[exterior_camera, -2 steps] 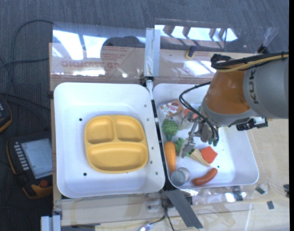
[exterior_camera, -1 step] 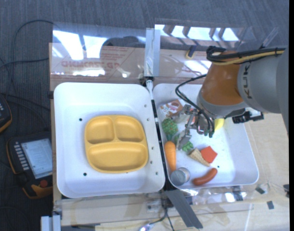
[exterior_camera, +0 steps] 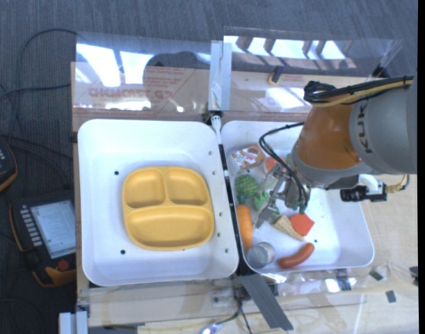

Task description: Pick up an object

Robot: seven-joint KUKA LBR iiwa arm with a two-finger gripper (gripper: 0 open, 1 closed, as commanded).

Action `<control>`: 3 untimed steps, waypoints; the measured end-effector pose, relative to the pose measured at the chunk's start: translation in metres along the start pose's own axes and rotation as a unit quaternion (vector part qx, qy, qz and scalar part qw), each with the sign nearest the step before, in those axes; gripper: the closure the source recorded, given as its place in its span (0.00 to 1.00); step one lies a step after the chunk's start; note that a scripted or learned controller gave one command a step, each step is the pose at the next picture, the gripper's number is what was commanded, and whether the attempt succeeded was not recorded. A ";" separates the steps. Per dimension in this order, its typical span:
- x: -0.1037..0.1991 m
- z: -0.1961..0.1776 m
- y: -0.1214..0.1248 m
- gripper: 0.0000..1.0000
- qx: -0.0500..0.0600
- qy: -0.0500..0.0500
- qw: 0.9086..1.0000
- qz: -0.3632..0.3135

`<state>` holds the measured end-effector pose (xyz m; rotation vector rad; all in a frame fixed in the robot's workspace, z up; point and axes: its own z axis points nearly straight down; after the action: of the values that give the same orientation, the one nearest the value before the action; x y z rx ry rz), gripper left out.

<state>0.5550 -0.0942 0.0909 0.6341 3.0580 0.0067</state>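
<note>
**A:** Where was the grey arm with the orange band (exterior_camera: 323, 141)?

**B:** It came in from three o'clock and hung over the right shallow white bin (exterior_camera: 351, 239). Its hand (exterior_camera: 280, 199) sat low near the bin's middle, among the toy food. Whether the fingers were apart or together, I could not tell; the metal parts blurred into the clutter beneath them, and nothing was plainly between them

**A:** And what lay there to be picked?

**B:** A green broccoli-like toy (exterior_camera: 250, 189) sat just at nine o'clock of the hand, close against it. At six o'clock of the broccoli lay a long orange plastic carrot (exterior_camera: 245, 226), running along the bin's left wall. At five o'clock of the hand were a pale wedge with a red piece (exterior_camera: 295, 225), and beyond them, near the bin's front edge, a red sausage-shaped toy (exterior_camera: 296, 256). A small silver metal can (exterior_camera: 260, 255) stood at the carrot's lower end, just beside the sausage. At eleven o'clock of the hand lay a white and red printed packet (exterior_camera: 247, 157)

**A:** The other bin?

**B:** The left shallow white bin (exterior_camera: 101, 158) held a yellow plastic tray with three compartments (exterior_camera: 169, 207), flat in its middle, well apart from the hand. Both bins rested side by side on the worktop (exterior_camera: 400, 235)
</note>
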 end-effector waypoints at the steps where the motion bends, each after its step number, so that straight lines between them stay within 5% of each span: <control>1: 0.034 -0.001 -0.043 0.00 -0.001 0.000 0.994 0.105; 2: 0.020 0.000 -0.012 0.00 0.003 0.001 0.995 0.097; 3: -0.029 0.001 0.011 0.00 0.002 0.003 0.998 0.069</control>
<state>0.5858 -0.0951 0.0908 0.8461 3.0142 0.0031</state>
